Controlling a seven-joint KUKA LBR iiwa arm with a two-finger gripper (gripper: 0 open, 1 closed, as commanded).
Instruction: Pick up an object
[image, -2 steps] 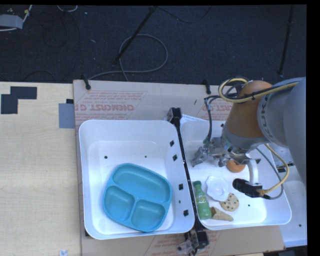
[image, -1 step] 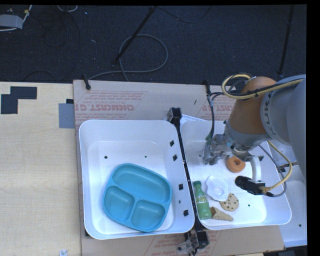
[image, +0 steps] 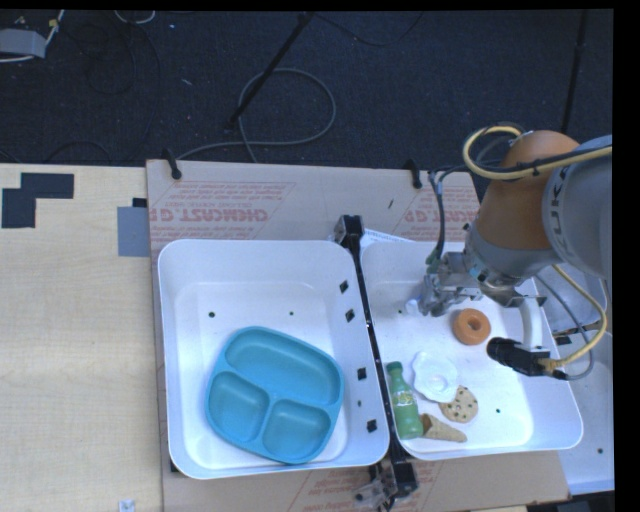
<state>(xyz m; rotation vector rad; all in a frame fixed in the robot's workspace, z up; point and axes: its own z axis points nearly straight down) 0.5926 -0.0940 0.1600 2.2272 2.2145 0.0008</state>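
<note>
My gripper (image: 432, 298) hangs low over the upper middle of the right bin (image: 545, 425), its metal fingers pointing down at the bin floor. A brown donut (image: 471, 326) lies just to its right. Below it rest a white fried egg (image: 435, 378), a chocolate-chip cookie (image: 460, 404), an ice-cream cone (image: 442, 429) and a green bottle (image: 404, 400) along the bin's left wall. I see nothing between the fingers.
The left bin (image: 190, 300) holds a blue divided plate (image: 274, 393). A black divider rail (image: 360, 320) separates the two bins. Black and yellow cables (image: 535, 358) loop off the wrist over the right bin's right side.
</note>
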